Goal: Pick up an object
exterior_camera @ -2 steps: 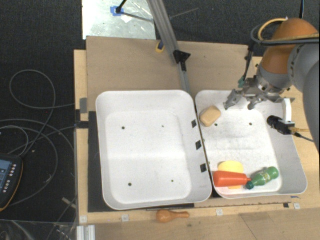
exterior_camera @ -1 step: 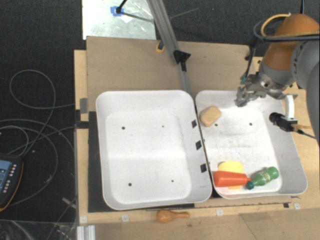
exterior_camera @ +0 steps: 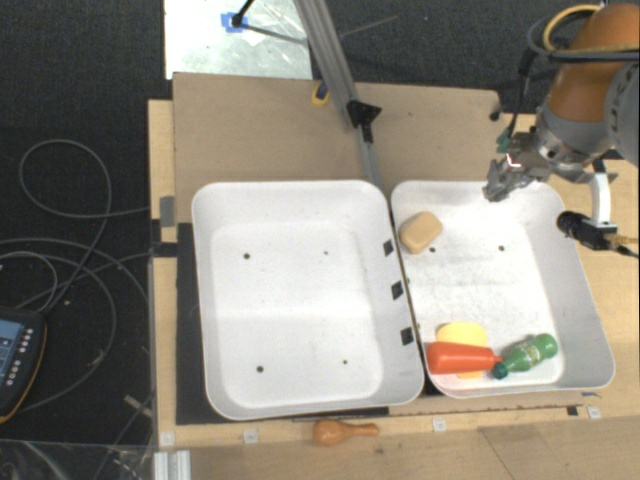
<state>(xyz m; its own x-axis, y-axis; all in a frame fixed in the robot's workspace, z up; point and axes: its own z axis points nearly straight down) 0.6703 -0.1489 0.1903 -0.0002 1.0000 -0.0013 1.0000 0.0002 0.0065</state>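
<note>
Grey arm [exterior_camera: 590, 88] angled down, gripper [exterior_camera: 498, 190] over right bin [exterior_camera: 585, 298] far edge.

The robot's grey, rounded arm [exterior_camera: 600, 118] carried a glossy orange band [exterior_camera: 595, 63] above its wrist. A yellow-and-black cable [exterior_camera: 553, 26] looped beside that band. The small grey metal end effector [exterior_camera: 500, 186] had a tiny red mark near its base.

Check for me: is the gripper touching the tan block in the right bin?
Apart. The camera view shows bare white bin floor between the gripper and the tan block.
</note>
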